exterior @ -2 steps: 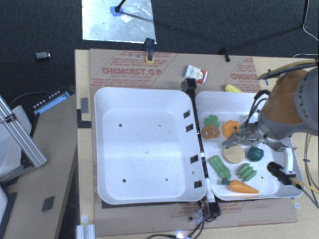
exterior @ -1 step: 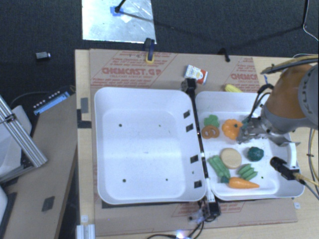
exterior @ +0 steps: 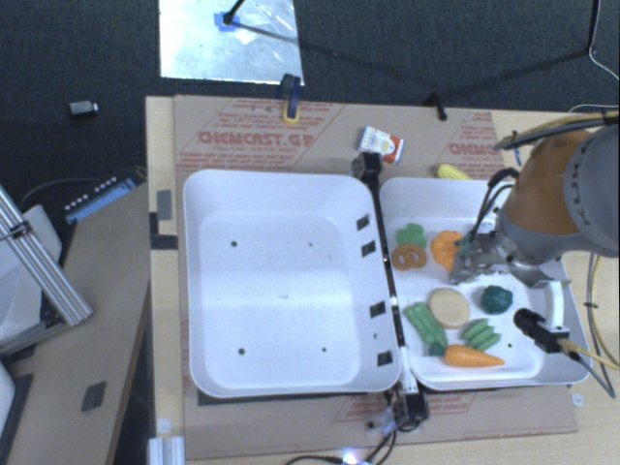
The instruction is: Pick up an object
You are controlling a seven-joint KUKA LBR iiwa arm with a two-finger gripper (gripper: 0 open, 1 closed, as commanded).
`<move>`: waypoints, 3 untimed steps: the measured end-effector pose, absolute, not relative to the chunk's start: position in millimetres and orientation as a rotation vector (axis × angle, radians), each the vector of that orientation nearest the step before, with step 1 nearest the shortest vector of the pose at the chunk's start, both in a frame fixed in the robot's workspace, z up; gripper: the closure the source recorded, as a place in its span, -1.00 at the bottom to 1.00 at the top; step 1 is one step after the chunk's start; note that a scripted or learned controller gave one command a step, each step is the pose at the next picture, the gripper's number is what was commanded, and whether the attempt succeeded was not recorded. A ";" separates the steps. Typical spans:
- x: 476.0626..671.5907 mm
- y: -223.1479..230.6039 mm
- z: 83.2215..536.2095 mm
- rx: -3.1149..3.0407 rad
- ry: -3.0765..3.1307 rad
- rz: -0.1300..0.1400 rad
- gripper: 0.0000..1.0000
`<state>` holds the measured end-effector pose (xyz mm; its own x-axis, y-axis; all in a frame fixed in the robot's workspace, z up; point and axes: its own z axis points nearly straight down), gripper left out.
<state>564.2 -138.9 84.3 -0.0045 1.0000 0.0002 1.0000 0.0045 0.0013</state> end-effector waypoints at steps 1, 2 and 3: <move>623.3 -106.3 85.3 2.209 2.228 0.007 1.00; 638.8 27.6 191.7 2.199 2.235 0.018 1.00; 670.9 78.9 377.4 2.202 2.224 0.025 1.00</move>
<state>670.9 78.9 377.4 -0.0102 0.9999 0.0029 0.9997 0.0101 0.0200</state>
